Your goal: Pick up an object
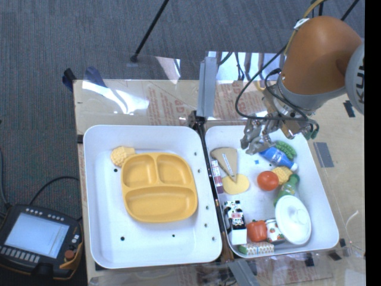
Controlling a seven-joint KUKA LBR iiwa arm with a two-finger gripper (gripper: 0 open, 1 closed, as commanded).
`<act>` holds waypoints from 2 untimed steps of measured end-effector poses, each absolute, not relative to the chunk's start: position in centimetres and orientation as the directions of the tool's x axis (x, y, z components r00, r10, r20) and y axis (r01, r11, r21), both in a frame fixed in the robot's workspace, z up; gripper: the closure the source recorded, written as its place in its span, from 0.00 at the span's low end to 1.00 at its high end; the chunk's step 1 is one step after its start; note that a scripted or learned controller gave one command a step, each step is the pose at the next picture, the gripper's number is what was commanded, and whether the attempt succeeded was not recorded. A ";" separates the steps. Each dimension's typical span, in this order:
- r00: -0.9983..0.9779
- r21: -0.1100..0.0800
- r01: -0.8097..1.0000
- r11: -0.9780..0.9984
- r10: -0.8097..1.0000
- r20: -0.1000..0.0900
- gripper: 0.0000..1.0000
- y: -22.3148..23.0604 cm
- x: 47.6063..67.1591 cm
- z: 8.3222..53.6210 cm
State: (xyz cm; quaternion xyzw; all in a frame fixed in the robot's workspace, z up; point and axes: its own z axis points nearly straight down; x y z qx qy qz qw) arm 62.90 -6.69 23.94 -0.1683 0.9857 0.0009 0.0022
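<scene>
Letters "KU" show on the arm (362, 82).

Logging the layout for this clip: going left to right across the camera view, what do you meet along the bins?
Yellow corn piece → yellow divided plate → cheese wedge → red tomato → white round lid.

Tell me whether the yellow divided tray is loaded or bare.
Bare. The yellow divided tray in the left bin shows plain yellow in all three compartments; the small yellow corn piece lies beside its upper-left corner.
</scene>
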 end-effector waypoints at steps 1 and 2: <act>-0.879 0.003 -0.477 0.879 -0.477 -0.001 1.00 -6.3 64.5 19.9; -0.968 -0.001 -0.251 0.968 -0.251 -0.009 1.00 -8.7 64.7 10.3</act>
